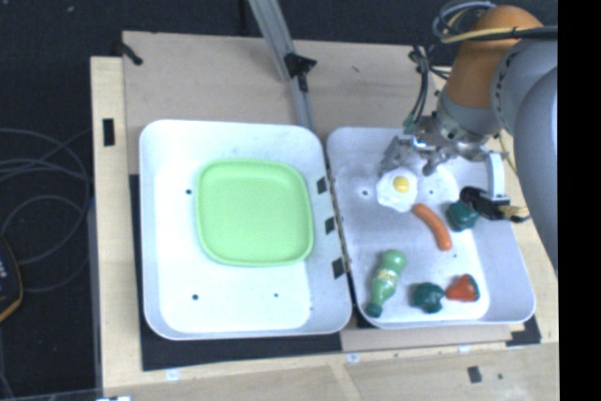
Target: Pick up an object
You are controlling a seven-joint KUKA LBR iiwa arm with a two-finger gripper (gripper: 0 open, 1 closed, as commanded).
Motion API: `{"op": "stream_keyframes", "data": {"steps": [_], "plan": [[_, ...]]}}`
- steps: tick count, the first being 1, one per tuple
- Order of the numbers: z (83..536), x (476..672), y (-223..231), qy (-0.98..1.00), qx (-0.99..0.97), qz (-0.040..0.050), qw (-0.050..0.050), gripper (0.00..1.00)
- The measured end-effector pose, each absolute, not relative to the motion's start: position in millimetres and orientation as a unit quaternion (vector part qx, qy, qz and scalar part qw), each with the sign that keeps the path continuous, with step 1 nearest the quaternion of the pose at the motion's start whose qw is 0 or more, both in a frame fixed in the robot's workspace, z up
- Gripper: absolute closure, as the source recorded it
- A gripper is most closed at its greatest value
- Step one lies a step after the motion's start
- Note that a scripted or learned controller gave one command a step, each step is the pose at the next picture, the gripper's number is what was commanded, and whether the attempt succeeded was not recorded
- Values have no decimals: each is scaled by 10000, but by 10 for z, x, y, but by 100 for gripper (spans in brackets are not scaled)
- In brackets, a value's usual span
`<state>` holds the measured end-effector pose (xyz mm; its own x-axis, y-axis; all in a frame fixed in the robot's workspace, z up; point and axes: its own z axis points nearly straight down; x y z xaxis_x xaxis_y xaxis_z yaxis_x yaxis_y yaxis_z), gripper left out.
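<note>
Above the fried egg (397, 190) hangs the gripper (414, 159).

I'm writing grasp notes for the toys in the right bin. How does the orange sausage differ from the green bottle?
The sausage is orange and slim; the green bottle is thicker, with a pale band round its middle. The sausage lies mid-bin, below the fried egg; the bottle lies nearer the bin's front edge and the left wall. They slant in opposite directions. Both lie flat, apart from the gripper.
</note>
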<state>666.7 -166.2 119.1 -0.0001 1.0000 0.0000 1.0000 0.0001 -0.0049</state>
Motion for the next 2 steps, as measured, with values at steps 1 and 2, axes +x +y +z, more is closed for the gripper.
{"op": "stream_keyframes", "data": {"steps": [1,2], "plan": [[1000,6665,-1666,-7071,-7071,6,-1,0],[1127,6676,-1672,-7074,-7069,-6,-19,100]]}}
